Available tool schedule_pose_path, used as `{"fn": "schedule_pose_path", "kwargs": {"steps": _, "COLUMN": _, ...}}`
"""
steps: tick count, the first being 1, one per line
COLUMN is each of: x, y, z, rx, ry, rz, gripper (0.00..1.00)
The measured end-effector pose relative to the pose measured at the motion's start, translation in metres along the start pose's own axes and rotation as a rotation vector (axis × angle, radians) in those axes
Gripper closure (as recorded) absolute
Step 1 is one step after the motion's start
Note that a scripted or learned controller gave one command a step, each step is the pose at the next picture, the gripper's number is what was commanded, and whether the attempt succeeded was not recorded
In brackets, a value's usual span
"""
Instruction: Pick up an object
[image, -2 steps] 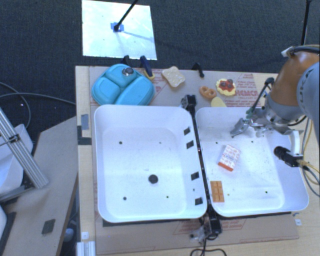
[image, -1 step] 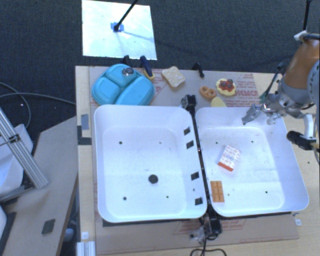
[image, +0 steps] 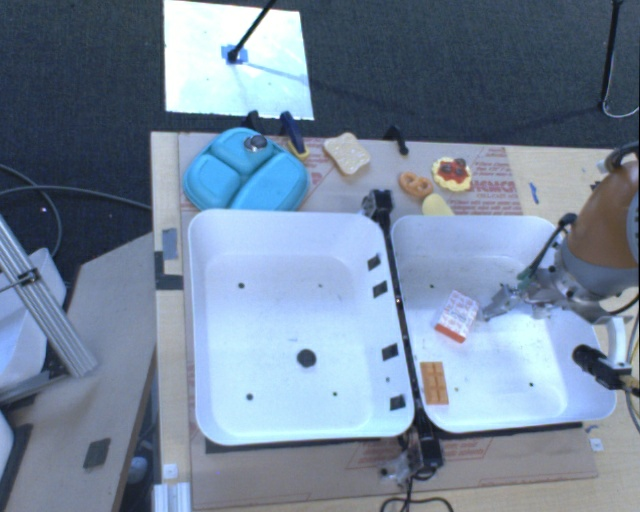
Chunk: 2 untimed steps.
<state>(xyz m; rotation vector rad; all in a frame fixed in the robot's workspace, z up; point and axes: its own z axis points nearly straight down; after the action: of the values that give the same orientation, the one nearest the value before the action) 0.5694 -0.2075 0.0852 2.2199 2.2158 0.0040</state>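
Small boxed object (image: 457, 316), white with red print: one, lying flat on the floor of the right bin (image: 520, 405), left of that bin's centre. Gripper (image: 497, 305) sits just right of it, low over the bin floor; fingers too small and blurred to read, so cannot tell their state, and nothing is seen between them. Arm's orange band (image: 605, 225) at right edge of frame.

Right bin, count: two items. Second is an orange waffle-like bar (image: 433, 382), lower left of that bin, close to the divider, apart from the boxed object.

Left bin (image: 215, 300), count: one item, a small dark round disc (image: 306, 357) just below its centre.

Bench behind the bins, upper part of frame: one blue sectioned tray (image: 245, 172) at upper left; one toast slice (image: 347, 154); one pretzel-shaped piece (image: 414, 183); one tart with red topping (image: 452, 173); one pale yellow piece (image: 436, 205) touching the right bin's far rim. White sheet (image: 235, 60) on the floor at top left.
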Motion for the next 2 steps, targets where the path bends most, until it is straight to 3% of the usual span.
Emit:
{"fn": "schedule_pose_path", "kwargs": {"steps": 1, "x": 0.068, "y": 0.036, "z": -0.002, "rx": -0.004, "ry": -0.001, "rz": -0.011, "gripper": 0.0}}
{"fn": "schedule_pose_path", "kwargs": {"steps": 2, "x": 0.076, "y": 0.074, "z": -0.001, "rx": -0.002, "ry": 0.0, "rz": -0.008, "gripper": 0.0}}
